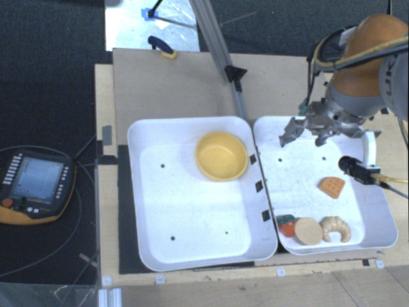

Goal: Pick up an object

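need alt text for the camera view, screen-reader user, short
A grey and orange robot arm reaches in from the right, its gripper open above the far end of the right white bin, holding nothing. That bin holds a waffle piece, a croissant, a round tan disc and a small red item near its front edge; the left bin holds a yellow bowl.

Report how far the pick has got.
Done: nothing lifted yet. The waffle piece, croissant, round cookie and red item lie in the right bin; the yellow bowl sits in the left bin. In hand: the gripper, open, hovers above the right bin's far end, holding nothing. Left: descend, grasp, lift.
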Available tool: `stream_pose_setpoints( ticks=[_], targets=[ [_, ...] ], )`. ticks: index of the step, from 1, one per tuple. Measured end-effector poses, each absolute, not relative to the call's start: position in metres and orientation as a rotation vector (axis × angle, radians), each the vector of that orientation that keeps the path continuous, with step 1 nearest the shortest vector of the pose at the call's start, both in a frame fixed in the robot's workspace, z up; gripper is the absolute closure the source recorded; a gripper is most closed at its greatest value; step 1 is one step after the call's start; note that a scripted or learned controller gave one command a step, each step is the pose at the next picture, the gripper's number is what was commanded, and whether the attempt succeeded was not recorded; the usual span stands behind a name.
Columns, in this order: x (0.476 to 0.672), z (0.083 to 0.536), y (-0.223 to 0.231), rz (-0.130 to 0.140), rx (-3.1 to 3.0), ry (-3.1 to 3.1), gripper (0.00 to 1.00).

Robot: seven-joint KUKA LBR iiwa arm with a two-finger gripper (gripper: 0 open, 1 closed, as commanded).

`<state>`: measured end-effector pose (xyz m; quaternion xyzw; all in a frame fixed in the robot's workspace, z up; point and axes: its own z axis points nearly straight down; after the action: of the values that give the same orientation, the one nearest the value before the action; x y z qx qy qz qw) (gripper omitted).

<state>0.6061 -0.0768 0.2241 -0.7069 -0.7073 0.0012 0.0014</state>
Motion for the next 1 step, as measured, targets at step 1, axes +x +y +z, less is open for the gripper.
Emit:
stream_pose_setpoints(
  ticks=[1],
  targets=[
    [0.6039,0.1687,-0.0865,0.004,-2.220,-2.219,0.00]
  ],
)
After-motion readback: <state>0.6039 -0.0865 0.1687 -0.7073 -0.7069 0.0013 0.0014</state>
